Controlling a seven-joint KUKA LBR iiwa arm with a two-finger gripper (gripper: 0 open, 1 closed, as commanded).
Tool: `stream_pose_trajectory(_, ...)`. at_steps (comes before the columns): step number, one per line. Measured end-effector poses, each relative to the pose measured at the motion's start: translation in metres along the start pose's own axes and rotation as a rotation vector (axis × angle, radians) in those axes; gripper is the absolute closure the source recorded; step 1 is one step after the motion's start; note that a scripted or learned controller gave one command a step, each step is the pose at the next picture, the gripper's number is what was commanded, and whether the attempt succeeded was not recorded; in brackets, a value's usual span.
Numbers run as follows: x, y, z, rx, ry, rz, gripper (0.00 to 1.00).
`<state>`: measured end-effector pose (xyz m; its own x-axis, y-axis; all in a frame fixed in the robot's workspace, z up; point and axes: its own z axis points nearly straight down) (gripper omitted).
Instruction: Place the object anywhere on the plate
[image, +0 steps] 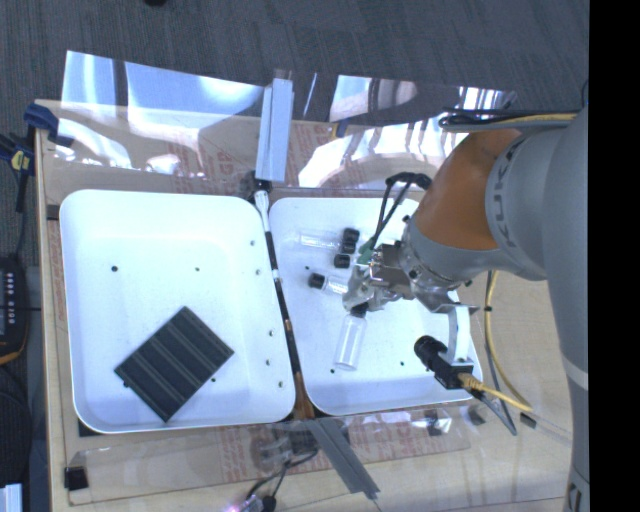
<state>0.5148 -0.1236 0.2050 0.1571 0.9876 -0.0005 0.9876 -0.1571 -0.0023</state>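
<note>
Dark ribbed plate (175, 362) waits alone in the left bin (90, 230) as target, while the gripper (362, 290) hangs over clear vials (349, 343) in the right bin (320, 390), its grip state indiscernible.

The plate (175, 362) is a dark grey, ribbed, square slab lying flat in the left bin, toward its near-left corner, turned about diamond-wise to the bin's walls. The right bin holds 2 clear vials: vial A (349, 343) lies on its side near the bin's middle, long axis running roughly near-to-far; vial B (318, 241) lies on its side toward the far wall, beside small black caps (348, 238).
</note>
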Motion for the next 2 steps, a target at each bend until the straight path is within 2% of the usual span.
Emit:
stream_pose_trajectory(1,0.042,-0.047,0.015,0.006,0.002,-0.134,1.00)
stream_pose_trajectory(2,0.104,-0.007,-0.016,0.002,0.001,-0.103,1.00)
